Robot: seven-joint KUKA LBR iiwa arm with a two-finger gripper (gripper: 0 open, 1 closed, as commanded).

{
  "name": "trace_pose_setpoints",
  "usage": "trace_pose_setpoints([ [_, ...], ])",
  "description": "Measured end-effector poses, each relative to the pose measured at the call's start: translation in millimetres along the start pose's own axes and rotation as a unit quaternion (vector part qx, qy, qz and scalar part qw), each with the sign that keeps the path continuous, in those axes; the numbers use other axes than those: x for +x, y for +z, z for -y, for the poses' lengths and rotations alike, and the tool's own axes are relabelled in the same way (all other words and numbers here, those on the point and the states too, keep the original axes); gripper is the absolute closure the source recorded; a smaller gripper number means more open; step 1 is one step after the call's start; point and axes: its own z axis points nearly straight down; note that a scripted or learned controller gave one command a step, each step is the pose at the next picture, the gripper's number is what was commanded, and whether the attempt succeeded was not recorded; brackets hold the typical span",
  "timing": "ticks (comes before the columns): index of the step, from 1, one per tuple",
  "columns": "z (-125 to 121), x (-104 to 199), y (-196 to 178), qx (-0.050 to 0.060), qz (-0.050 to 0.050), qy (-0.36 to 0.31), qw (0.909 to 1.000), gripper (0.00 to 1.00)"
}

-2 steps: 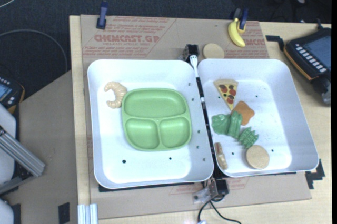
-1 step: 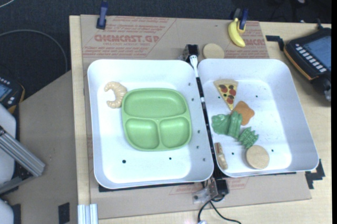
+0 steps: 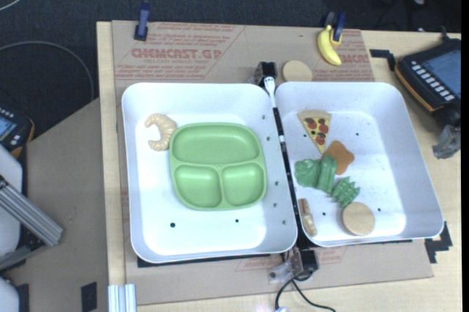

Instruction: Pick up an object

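The right bin (image 3: 396, 127) holds a pizza slice (image 3: 316, 127), a brown toy piece (image 3: 339, 155), two green toy vegetables (image 3: 315, 173) (image 3: 344, 191), a round tan biscuit (image 3: 358, 218) and a small brown piece (image 3: 305, 215) against its left wall. In the left bin (image 3: 146, 215) a green divided plate (image 3: 218, 165) lies in the middle, with a tan croissant (image 3: 160, 130) at its upper left.
Behind the bins on the bench lie a yellow banana (image 3: 329, 47) and a tan disc (image 3: 297, 71). Blue clamps (image 3: 142, 20) stand at the back edge. A tablet-like device (image 3: 437, 78) sits at the right.
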Motion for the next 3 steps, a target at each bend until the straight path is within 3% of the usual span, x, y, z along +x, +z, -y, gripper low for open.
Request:
trace_pose_setpoints([
  [3, -2, -1, -26, -0.007, 0.004, -0.001, 1.0, 1.0],
])
